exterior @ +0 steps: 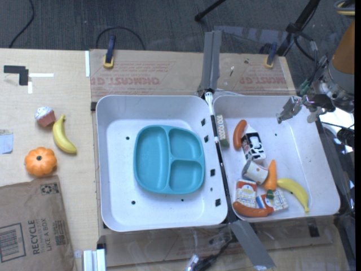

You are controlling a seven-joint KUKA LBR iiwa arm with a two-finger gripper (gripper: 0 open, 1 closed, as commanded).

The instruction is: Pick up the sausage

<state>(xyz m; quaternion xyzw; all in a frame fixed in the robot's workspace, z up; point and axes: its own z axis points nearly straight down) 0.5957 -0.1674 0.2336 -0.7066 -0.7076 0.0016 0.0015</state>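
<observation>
In the right bin [324, 168], many small things lie close together. There are two red-orange sausage shapes here. The upper sausage [240, 133] lies near the bin's left wall, and its long side runs almost up and down in the camera view, with the top end leaning a little to the right. The lower sausage [252, 210] lies near the front edge of the bin — its long side runs left to right, and it curves a little like a smile. I cannot tell which one the task means.

Just right of the upper sausage sits a black and white carton [253, 145]. Below that is a grey cup [254, 171] on its side, with a carrot [272, 175] touching it. A yellow banana [295, 192] lies to the right of the carrot. A white snack packet [246, 195] sits just above the lower sausage.

The end effector [293, 108] hangs over the top right part of the bin, well apart from both sausages. I cannot tell how it stands, and nothing is seen in it.

The left bin [110, 168] holds a blue plate [169, 160] with three parts.

On the surface [34, 123] at the left lie a cupcake [45, 117], another banana [62, 135] and a small pumpkin [40, 162].
</observation>
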